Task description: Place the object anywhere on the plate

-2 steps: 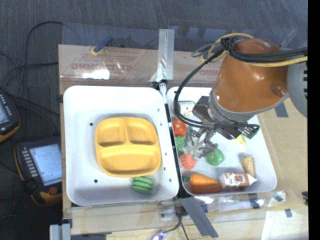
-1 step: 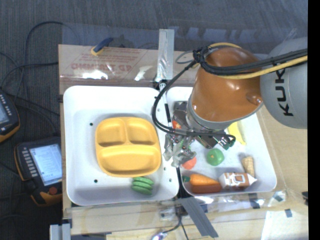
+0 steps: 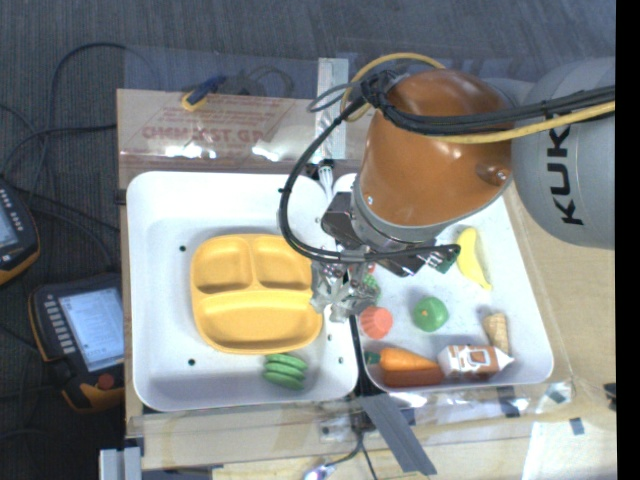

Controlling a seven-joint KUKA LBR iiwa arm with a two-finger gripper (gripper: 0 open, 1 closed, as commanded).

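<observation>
Bins first: I log two shallow white bins side by side, the left bin [image 3: 160, 218] and the right bin [image 3: 530, 318]. Left bin contents: one yellow compartment plate [image 3: 255, 293], lying flat near the bin's middle with three sections, and one green ridged object [image 3: 286, 370] resting on the bin floor just below the plate's lower edge, apart from it or barely touching, I cannot tell which. Right bin contents: one orange carrot [image 3: 405, 364] along the lower wall, one small carton [image 3: 478, 359] just to its right and touching it, one red-orange strawberry-like piece [image 3: 376, 321], one green round fruit [image 3: 431, 314], one yellow banana [image 3: 472, 256] near the upper right, one tan bread-like piece [image 3: 496, 330] beside the carton. Arm: the orange-banded wrist covers the upper part of the right bin, and the gripper [image 3: 338, 293] hangs over the divide between the two bins, at the plate's right edge. I cannot tell from my screen how its fingers stand, nor whether anything sits between them. The red-orange piece lies just to the gripper's lower right, near it but on the right bin's floor; the green ridged object lies below and to the left, well clear of the gripper. Nothing rests on the plate's sections.
</observation>
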